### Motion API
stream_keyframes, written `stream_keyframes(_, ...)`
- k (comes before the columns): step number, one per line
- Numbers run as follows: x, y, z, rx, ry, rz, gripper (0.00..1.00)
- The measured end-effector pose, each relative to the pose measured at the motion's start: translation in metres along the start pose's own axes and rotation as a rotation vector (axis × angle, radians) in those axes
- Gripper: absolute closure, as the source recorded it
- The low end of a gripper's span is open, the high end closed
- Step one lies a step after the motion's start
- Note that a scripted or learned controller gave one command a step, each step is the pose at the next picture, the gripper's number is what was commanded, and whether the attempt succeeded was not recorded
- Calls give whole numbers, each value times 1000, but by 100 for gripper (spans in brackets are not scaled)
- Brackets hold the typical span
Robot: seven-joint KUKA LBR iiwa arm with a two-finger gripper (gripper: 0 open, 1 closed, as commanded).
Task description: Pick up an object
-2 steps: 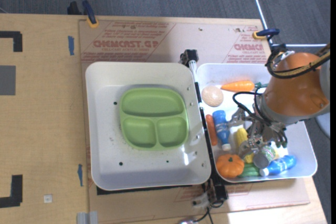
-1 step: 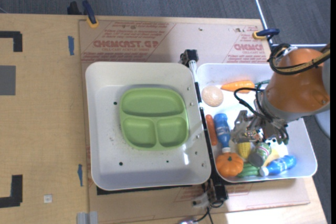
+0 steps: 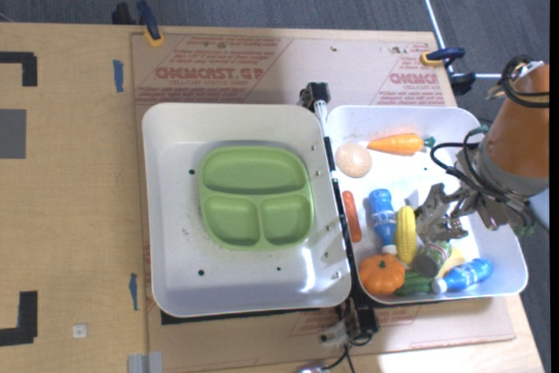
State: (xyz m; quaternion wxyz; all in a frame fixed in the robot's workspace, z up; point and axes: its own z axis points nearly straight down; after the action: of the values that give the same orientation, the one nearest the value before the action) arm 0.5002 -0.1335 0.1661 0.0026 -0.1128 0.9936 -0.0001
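Observation:
The right bin [image 3: 498, 253] holds several toy foods. An orange carrot [image 3: 397, 144] lies at its far side, with a pale egg [image 3: 354, 160] to the left of it. A red sausage [image 3: 351, 216] lies along the left wall, beside a blue bottle [image 3: 381, 217] and a yellow corn cob [image 3: 406, 231]. At the near side are an orange pumpkin [image 3: 383, 273], a green vegetable [image 3: 417, 285] and a second blue bottle [image 3: 463, 275]. My gripper [image 3: 434, 227] hangs low in this bin, just right of the corn and above a small grey-and-coloured item [image 3: 428, 262].
The left bin [image 3: 166, 188] holds a green divided plate [image 3: 256, 195]. A black bracket [image 3: 314, 93] sits at the far end of the gap between the bins. Clamps [image 3: 441, 57] pin the cardboard sheet. A cable [image 3: 445, 155] loops off the wrist over the right bin.

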Motion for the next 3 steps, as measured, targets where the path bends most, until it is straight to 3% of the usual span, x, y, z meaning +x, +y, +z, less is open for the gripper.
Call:
stream_keyframes(1, 0, 0, 0, -1, 0, -1, 0)
stream_keyframes(2, -46, 17, 78, 1, 1, 10, 0)
stream_keyframes(3, -142, 0, 78, 2, -8, -186, 0)
